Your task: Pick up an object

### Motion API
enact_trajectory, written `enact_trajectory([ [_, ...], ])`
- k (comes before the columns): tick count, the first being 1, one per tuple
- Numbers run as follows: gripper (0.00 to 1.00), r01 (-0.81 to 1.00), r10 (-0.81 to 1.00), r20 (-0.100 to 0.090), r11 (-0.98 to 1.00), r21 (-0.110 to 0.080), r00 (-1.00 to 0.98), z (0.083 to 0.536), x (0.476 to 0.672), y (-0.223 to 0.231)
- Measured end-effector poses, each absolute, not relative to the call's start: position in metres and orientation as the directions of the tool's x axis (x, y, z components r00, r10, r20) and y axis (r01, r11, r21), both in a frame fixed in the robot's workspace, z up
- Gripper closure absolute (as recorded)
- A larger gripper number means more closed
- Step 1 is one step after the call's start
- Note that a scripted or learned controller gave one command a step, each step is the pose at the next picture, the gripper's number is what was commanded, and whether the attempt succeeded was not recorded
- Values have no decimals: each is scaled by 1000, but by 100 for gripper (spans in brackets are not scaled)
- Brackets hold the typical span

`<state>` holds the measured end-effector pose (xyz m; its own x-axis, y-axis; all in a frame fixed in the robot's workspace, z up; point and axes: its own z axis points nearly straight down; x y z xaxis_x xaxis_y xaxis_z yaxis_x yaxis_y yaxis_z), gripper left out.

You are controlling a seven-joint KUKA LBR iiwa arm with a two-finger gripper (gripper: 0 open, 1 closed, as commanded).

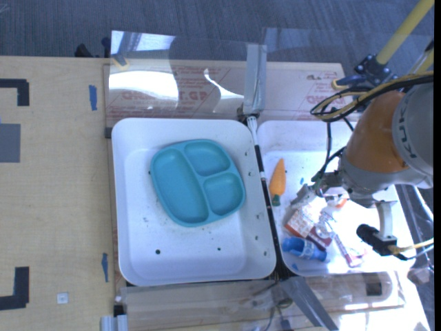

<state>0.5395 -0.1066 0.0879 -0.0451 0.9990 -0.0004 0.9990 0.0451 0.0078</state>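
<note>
- The arm [386, 143] reaches in from the right and hangs over the right bin [293, 133].
- Its gripper [322, 193] is down low, right above a messy pile of small things.
- I cannot tell if the gripper is open or closed; its tip is lost in the clutter.
- I see nothing held in it for sure.
- To do this step well, I think the gripper should pick one thing and come straight down on it.
- The pile is crowded, so it may push things away or grab two at once.
- A thing lying apart would be easier, I think.
- The toy carrot [277, 178] lies alone, near the wall between the two bins, just left of the pile.
- It is orange, long and thin, with a little green end pointing toward the front.
- Closing across its thin side looks best to me.
- The crinkly wrapper [306, 225] in the pile is red and white and shiny. It may slip.
- A blue thing [304, 249] lies at the front of the pile, touching the wrapper.
- The left bin [138, 254] has a blue plate [198, 182] with three parts in it.
</note>
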Motion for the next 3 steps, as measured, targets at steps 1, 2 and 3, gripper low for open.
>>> enact_trajectory([
  [1,100,999,999,-2,42,14,-42,100,541,-108],
  [2,0,999,999,-2,42,12,-42,99,541,-108],
  [3,100,999,999,-2,40,15,-40,109,542,-108],
])
